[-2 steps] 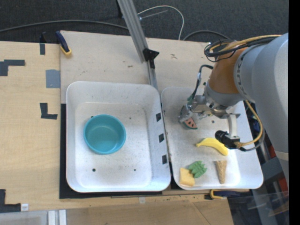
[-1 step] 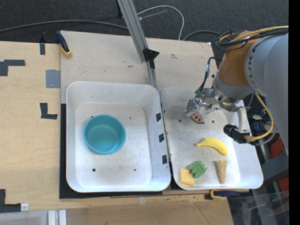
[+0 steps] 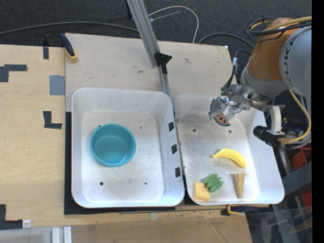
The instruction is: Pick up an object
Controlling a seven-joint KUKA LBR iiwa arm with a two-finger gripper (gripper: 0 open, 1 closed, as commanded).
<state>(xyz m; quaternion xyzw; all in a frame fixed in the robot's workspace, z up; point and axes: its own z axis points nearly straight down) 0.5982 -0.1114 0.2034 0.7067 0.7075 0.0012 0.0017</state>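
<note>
My gripper (image 3: 221, 114) hangs over the far part of the right bin (image 3: 263, 186), with the grey arm and its orange band reaching in from the right. A small watermelon slice (image 3: 221, 120), red with a green rind, sits between the fingertips, and the fingers are shut on it. Nearer the front of the same bin lie a yellow banana (image 3: 230, 157), a green leafy toy (image 3: 213, 182), a yellow wedge (image 3: 201, 192) and a tan ice-cream cone (image 3: 238, 185).
The left bin (image 3: 81, 110) holds a blue bowl (image 3: 113, 145). A slanted metal pole (image 3: 147, 29) comes down to the far edge between the two bins. Cables run behind the bench.
</note>
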